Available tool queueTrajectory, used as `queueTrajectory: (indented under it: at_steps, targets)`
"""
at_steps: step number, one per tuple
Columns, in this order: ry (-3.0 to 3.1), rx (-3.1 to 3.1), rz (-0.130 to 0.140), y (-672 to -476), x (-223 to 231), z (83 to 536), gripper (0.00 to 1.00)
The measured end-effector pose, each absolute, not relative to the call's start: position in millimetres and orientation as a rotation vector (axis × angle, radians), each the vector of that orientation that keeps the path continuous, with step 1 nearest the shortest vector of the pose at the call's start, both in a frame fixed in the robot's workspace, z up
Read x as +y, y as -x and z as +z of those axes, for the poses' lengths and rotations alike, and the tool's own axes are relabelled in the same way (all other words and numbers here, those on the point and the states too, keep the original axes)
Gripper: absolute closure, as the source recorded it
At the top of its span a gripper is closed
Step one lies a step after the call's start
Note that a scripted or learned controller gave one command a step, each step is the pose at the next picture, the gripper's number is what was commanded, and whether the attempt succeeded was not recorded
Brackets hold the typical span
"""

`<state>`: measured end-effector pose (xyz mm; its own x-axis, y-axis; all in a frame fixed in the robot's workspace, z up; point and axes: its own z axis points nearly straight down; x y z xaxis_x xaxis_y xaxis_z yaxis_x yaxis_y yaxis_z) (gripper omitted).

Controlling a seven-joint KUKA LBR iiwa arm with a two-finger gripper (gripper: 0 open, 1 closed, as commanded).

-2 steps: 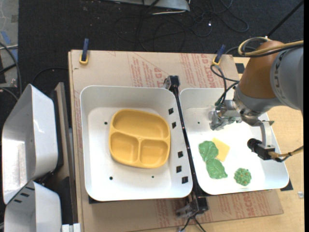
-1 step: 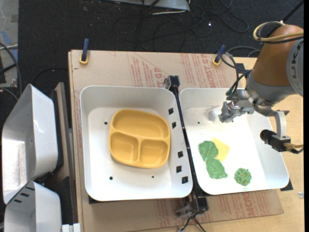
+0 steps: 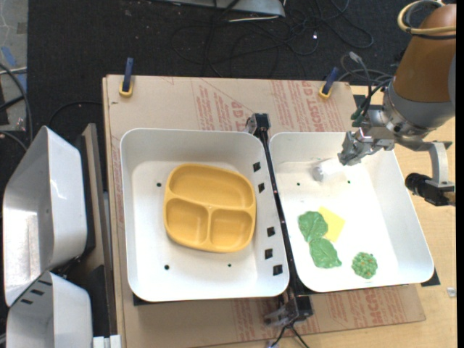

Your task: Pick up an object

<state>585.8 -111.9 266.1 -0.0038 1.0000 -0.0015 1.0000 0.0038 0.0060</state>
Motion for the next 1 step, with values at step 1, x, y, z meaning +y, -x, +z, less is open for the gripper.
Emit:
queueTrajectory:
  at_steps: [1]
  targets:
    - [-2.215, 2.223, 0.003, -586.7, -111.9, 288.9, 1.0]
